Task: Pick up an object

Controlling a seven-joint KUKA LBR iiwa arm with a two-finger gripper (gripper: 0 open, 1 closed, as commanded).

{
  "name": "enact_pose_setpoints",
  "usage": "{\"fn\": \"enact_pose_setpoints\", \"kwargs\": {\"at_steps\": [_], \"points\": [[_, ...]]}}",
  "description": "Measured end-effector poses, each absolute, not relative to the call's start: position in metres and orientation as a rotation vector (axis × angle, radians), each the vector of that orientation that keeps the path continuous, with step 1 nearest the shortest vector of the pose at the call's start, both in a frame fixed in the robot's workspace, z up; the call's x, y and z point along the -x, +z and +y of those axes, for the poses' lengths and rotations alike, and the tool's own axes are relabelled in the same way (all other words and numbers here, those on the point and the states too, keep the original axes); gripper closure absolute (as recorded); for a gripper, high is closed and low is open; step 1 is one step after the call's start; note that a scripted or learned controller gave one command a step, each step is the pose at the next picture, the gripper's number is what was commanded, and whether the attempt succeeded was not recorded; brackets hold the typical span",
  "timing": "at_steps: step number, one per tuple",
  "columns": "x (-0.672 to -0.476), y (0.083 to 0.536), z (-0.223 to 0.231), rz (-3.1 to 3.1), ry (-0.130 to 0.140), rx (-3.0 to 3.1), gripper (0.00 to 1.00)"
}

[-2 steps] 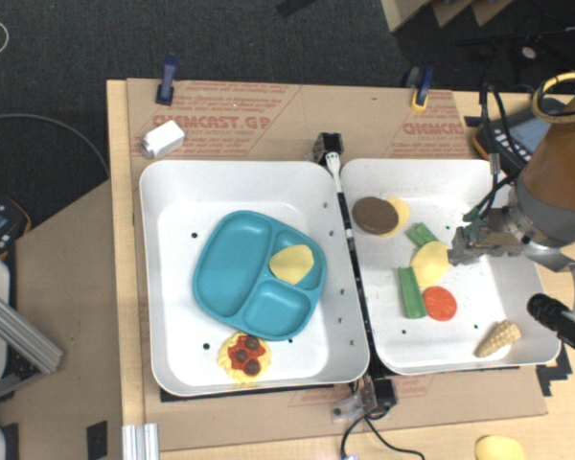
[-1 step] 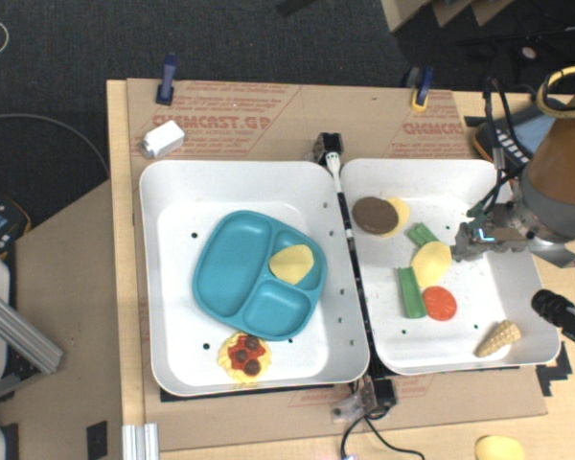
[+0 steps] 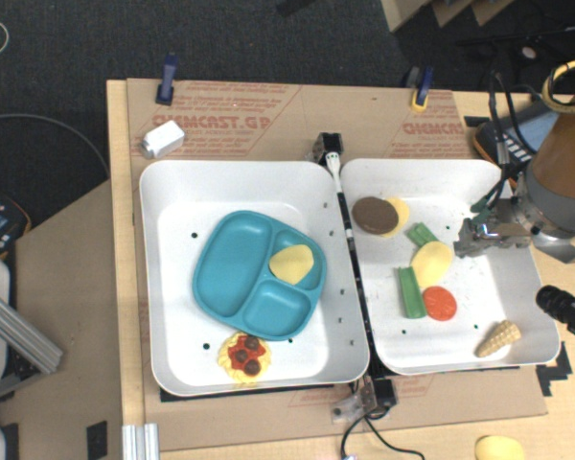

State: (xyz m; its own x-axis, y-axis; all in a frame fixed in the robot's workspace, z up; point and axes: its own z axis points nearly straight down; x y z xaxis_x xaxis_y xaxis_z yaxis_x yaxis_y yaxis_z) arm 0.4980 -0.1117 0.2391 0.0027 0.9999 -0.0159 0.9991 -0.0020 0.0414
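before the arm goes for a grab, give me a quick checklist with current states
1. Gripper over the right bin: ok.
2. Target in reach: ok, yellow piece lies just left of the gripper.
3. Target free of neighbours: not ok, green stick and red piece crowd it.
4. Fingers open: cannot tell.
5. Anything held: cannot tell.
6. Left bin's blue plate out of the way: ok.

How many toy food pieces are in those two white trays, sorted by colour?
Yellow: 2, one on the blue plate at, one in the right bin at
Green: 2, at and
Brown with yellow: 1, at
Red: 1, at
Tan corn: 1, at
Yellow with red topping: 1, at
Total: 8
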Motion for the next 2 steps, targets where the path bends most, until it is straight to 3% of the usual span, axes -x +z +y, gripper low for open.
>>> {"fn": "enact_pose_setpoints", "kwargs": {"at_steps": [2], "points": [[-0.5,0.259,-0.112,2.188,0.03,-2.189,1.0]]}}
